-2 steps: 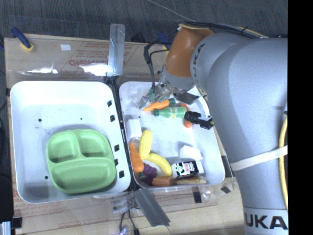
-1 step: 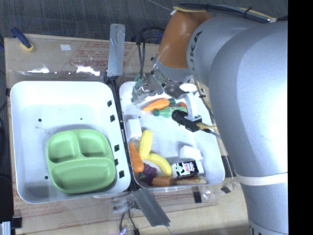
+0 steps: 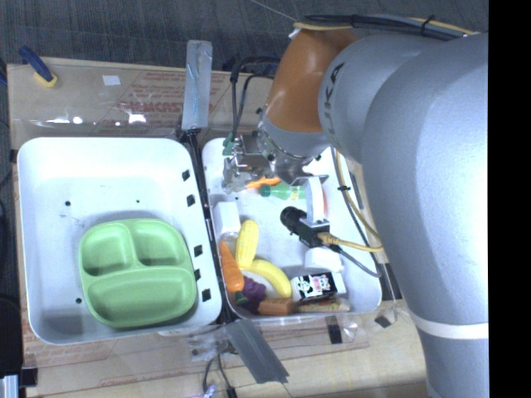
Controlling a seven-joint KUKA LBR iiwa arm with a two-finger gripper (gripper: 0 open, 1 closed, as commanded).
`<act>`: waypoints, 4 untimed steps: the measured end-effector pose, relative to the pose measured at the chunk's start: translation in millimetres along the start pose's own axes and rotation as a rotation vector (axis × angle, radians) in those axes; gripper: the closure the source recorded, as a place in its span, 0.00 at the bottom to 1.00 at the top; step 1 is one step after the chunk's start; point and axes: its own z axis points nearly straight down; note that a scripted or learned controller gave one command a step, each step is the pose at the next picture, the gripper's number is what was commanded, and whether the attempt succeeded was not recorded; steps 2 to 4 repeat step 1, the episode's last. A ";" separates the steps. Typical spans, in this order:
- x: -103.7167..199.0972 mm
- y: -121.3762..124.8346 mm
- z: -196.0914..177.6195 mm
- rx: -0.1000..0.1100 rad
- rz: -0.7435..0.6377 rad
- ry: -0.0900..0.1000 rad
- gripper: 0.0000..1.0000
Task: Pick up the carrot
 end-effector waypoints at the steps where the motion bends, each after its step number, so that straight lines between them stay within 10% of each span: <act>1: -50.3 4.0 -25.2 -0.003 0.279 -0.001 1.00; 4: -50.3 4.0 -25.2 -0.003 0.279 -0.001 1.00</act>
